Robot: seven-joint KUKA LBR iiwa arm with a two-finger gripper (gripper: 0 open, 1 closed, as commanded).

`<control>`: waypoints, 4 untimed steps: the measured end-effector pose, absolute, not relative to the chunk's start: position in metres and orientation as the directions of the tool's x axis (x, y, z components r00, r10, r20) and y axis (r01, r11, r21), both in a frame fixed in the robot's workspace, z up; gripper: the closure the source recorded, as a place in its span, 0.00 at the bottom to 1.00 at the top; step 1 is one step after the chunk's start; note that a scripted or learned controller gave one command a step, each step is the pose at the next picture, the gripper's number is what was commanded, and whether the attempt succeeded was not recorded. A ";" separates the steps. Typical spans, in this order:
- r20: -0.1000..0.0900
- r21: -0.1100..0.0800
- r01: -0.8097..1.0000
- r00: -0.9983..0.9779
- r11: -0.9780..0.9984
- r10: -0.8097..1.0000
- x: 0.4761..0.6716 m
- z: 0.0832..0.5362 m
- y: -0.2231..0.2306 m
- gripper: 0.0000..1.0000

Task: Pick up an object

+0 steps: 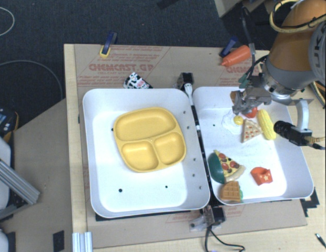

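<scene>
Dark carpet surrounds a pale bench (47, 140) that bears two shallow white bins side by side. Most of the left bin (100, 156) is taken up by a yellow divided plate (149, 139) with three compartments, lying flat near the bin's middle.

Toy food is scattered across the right bin (289, 164). A fried egg (232, 121) lies near its upper left, a corn cob (266, 124) lies at a slant just right of it, and a triangular sandwich wedge (251, 132) sits between the two, touching or nearly touching the corn. Lower down, a pizza slice (226, 165) rests against a dark green piece near the bin's left wall, a waffle (231, 191) lies just below it at the front rim, and a small red piece (262, 176) sits apart to the right.

From the right reaches the grey arm with its orange band (299, 30), and its gripper (244, 108) hangs low over the upper part of the right bin — just above the egg and a small red object (252, 112) beside the fingers. How far the fingers are spread I cannot tell, nor whether anything sits between them.

Outside the bins, an orange carrot (235, 56) lies on the bench near the far right corner.
</scene>
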State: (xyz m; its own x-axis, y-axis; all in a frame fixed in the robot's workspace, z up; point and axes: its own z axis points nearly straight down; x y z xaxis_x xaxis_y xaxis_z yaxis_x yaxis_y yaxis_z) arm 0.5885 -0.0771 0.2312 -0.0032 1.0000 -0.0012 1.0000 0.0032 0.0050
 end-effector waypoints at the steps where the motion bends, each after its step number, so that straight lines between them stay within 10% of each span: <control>1: -0.001 0.004 1.000 -0.002 0.002 1.000 0.610 0.230 -0.067 1.00; 4: -0.001 0.002 1.000 0.001 -0.001 1.000 0.595 0.234 -0.069 1.00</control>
